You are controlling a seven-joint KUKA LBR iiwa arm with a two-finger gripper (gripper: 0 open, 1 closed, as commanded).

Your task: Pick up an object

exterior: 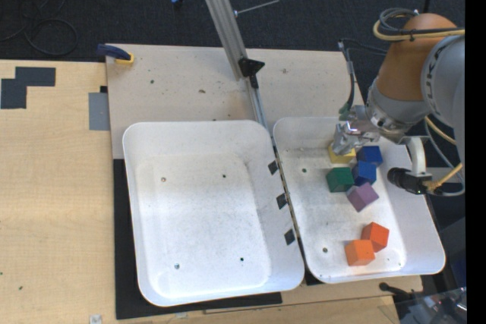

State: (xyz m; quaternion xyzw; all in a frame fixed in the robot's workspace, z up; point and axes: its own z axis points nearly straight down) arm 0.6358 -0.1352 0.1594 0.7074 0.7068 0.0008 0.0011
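The bench spreads pale beneath me, and on it sit two shallow white bins side by side. The left bin is the larger stretch of open floor, wide and flat out to its rounded rim. The right bin is where I work; its near-left half is open floor, while its far and right parts carry the blocks.

A slanted aluminium rail leans from the far edge of the bench down toward the seam between the bins, well to the left of my wrist. My arm comes in over the right bin's far right corner, the orange band bulging above the wrist.

My gripper hangs low at the far end of the block cluster, right over a yellow block, of which a thin sliver peeks out below me. Whether my fingers are apart or together, I cannot tell, nor whether they touch it.

Crowded just beside it are two blue blocks, one behind the other, a green block touching the yellow one's near side, and a purple block just nearer. Apart from these, toward the near rim, two orange blocks sit together. A small yellow and blue clamp lies at the bench's far left corner.
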